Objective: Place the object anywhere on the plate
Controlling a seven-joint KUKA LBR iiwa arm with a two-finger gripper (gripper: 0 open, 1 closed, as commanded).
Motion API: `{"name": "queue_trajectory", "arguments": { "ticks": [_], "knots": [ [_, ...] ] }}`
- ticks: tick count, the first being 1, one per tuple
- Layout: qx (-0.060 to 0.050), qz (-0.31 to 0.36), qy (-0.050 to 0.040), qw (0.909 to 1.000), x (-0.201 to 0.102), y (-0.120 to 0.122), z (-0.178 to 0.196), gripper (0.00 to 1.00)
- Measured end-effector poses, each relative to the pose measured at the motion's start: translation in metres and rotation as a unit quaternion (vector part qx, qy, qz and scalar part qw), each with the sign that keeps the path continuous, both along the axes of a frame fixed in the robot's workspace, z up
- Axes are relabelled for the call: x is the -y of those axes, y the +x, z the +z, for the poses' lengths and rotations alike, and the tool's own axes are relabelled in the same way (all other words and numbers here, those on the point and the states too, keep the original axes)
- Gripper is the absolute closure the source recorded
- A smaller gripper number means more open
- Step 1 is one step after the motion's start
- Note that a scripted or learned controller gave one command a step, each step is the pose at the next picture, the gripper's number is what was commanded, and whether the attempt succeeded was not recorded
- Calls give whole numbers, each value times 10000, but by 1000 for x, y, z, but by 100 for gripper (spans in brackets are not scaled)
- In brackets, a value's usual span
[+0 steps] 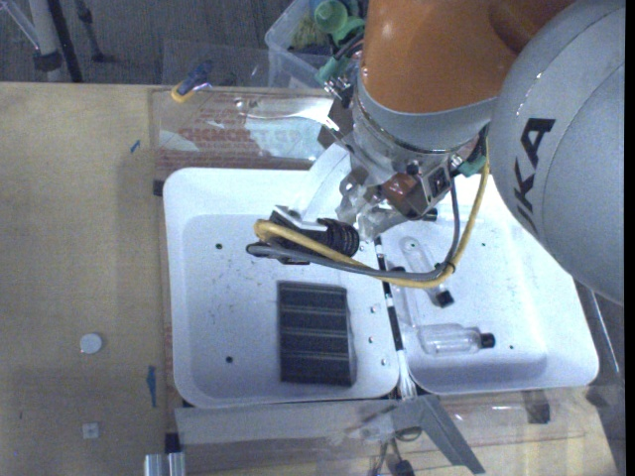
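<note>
A dark ribbed rectangular slab (315, 332) lies flat in the left bin (198, 266), near its front edge. A small clear bottle with a black cap (451, 340) lies on its side in the right bin (556, 355), toward the front. Another clear piece (416, 257) rests farther back in the same bin. My gripper (365, 216) hangs over the wall between the two bins, above and behind the slab. The wrist covers most of it, and I see nothing held in it.
The arm's big grey and orange body covers the upper right of the view. Behind the bins are a clear plastic sheet (248, 127) and a clear box of coloured toys (317, 18). A small white disc (90, 343) lies on the bench at left.
</note>
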State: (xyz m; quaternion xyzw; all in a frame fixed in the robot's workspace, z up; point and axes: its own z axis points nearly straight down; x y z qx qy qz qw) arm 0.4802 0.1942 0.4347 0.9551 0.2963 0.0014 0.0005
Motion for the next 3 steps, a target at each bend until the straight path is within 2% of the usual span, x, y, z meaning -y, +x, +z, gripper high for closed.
{"name": "queue_trajectory", "arguments": {
  "ticks": [1, 3],
  "knots": [
    [3, -2001, 8, 9798, -30, 100, -40, 100],
    [39, -2031, 5, 9791, -27, 103, -20, 100]
  ]
}}
